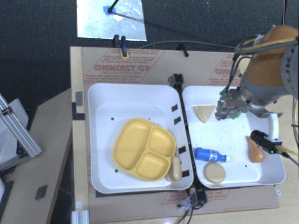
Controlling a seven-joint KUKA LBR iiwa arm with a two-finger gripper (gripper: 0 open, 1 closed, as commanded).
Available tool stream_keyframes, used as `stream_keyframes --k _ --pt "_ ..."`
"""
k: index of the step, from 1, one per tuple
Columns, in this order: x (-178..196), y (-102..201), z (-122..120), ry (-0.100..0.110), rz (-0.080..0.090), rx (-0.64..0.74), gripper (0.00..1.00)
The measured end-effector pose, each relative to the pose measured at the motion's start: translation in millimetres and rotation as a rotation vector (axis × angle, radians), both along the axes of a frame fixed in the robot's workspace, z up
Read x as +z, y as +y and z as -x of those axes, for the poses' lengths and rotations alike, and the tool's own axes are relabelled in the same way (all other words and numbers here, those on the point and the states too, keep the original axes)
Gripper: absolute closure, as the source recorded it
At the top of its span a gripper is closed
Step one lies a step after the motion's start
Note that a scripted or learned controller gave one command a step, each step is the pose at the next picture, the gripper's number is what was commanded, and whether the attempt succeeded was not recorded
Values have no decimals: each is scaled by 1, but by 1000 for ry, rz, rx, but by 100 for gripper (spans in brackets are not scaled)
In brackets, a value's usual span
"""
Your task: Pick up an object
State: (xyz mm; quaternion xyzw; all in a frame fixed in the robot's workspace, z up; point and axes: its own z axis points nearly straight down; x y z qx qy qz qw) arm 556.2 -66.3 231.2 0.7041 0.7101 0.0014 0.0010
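Lying nearest the lens, at the right bin's (275,174) front edge: round tan cookie-like disc (214,172), with blue bottle (209,155) on its side just behind, white cap pointing right. Sitting beside the divider in the left bin (100,125): small beige bread roll (175,168), touching yellow divided plate (144,148). Resting near the right bin's back: pale wedge-shaped slice (203,112). Hovering just right of that wedge: gripper (226,110), under grey arm with orange band (271,55); opening of jaws impossible to tell, nothing seen between them. Lying at the right side: orange carrot-like piece (255,152), partly under black fitting (264,141).
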Motion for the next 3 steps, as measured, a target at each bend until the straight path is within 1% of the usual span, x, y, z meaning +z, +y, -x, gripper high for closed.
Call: stream_keyframes --k 1,2,3 --pt "4 47 -32 -1 -1 1 100" --pt "11 100 -49 0 -1 1 100" --pt "1 156 -76 0 -2 1 100"
